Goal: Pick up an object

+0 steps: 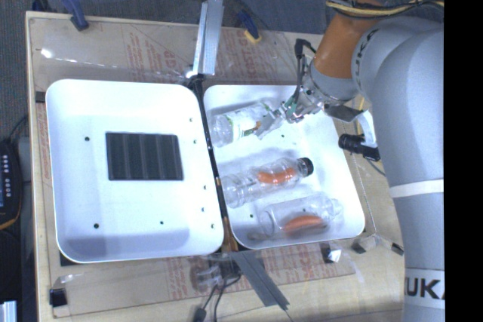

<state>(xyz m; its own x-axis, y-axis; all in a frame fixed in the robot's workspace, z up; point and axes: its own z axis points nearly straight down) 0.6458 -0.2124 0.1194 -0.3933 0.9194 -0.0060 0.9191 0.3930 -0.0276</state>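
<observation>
I see the pincer (293, 108) over the right bin (343, 162), at the cap end of the top clear bottle (240, 124), whose long axis runs leftward; its grip state I cannot tell.

From my console I see the wooden bench (45, 49) under a clear plastic sheet, held at twelve o'clock by two blue clamps (75, 11). The left bin (75, 109) sits toward nine o'clock; a dark ribbed panel (144, 156) lies flat on its floor. A grey metal bar (207, 34) runs from the divider between the bins toward twelve o'clock. At six o'clock a grey bracket (256, 284) angles off the bench edge. A black device (6, 177) shows at nine o'clock, beyond the bench.
</observation>
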